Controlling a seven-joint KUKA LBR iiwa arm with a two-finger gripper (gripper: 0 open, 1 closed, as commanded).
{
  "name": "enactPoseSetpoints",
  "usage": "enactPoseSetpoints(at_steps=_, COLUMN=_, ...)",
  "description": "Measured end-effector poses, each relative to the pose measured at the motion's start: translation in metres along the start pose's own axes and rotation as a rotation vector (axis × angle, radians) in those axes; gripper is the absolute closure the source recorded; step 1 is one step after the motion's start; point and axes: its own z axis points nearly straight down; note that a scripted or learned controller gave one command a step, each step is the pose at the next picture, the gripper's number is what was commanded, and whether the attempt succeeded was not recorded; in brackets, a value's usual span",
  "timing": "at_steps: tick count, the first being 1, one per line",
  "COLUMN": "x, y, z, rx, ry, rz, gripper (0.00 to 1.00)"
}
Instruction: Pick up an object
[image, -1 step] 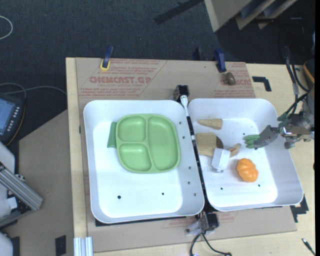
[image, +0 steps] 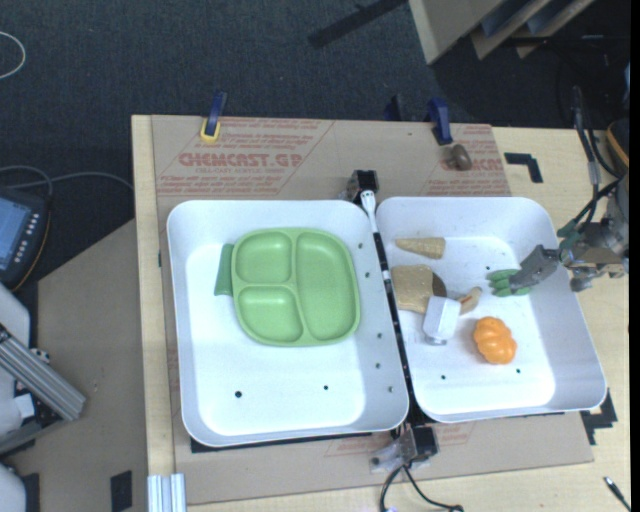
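- Camera view: two white bins are seen side by side on the bench (image: 300, 150), left bin (image: 200, 400) and right bin (image: 560, 385) touching along their inner rims.
- Left bin: a green divided plate (image: 297, 286) is laid flat in the upper half, three compartments showing; a darker green piece (image: 223, 270) is tucked under its left edge.
- Right bin: a tan wedge (image: 421, 246) is noted near the top left; below it a brown slab (image: 410, 288) is set against the left wall.
- A small white block (image: 440, 318) is seen just right of the slab, touching a small brown piece (image: 468, 298) above it.
- An orange object (image: 494, 339) is placed near the bin's middle, apart from the block.
- The gripper (image: 512, 281) is reached in from the right, above the orange object and clear of it; the green fingers (image: 505, 274) are held low over the bin; whether spread or pressed together cannot be told, nothing is seen between them.
- Two clamps, yellow (image: 211, 126) and blue (image: 439, 118), are fixed at the bench's far edge.
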Motion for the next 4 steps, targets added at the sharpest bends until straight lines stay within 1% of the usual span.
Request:
enactPoseSetpoints(at_steps=1, x=0.000, y=0.006, z=0.044, rx=0.005, ry=0.002, rz=0.000, gripper=0.00)
enactPoseSetpoints(at_steps=2, x=0.000, y=0.006, z=0.108, rx=0.006, ry=0.003, rz=0.000, gripper=0.00)
enactPoseSetpoints(at_steps=3, x=-0.006, y=-0.003, z=0.165, rx=0.008, ry=0.003, rz=0.001, gripper=0.00)
enactPoseSetpoints(at_steps=4, x=-0.005, y=-0.003, z=0.186, rx=0.005, ry=0.003, rz=0.000, gripper=0.00)
